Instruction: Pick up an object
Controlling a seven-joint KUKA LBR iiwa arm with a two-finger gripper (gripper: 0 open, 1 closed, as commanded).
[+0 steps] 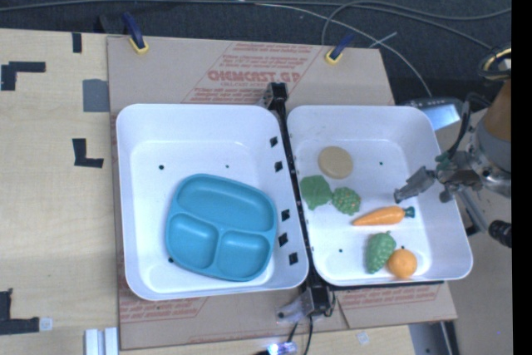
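Carrot (381,217) lies flat in the right bin (374,119), leafy tip pointing at the gripper (426,183), which hovers just beside it near the right wall, fingers spread, gripping nothing. Two broccoli pieces (330,194) sit left of the carrot, a tan disc (336,162) above them, a green lump (380,252) and an orange (402,263) below. Left bin (141,129) holds a blue tray (221,228).

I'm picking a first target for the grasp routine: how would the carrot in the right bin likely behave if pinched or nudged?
The carrot looks like a smooth, glossy toy, so it is probably stiff, light and a bit slippery. Its tapered round body lies flat, so a nudge would likely roll or pivot it toward the broccoli piece. The gripper hangs just right of its green tip.
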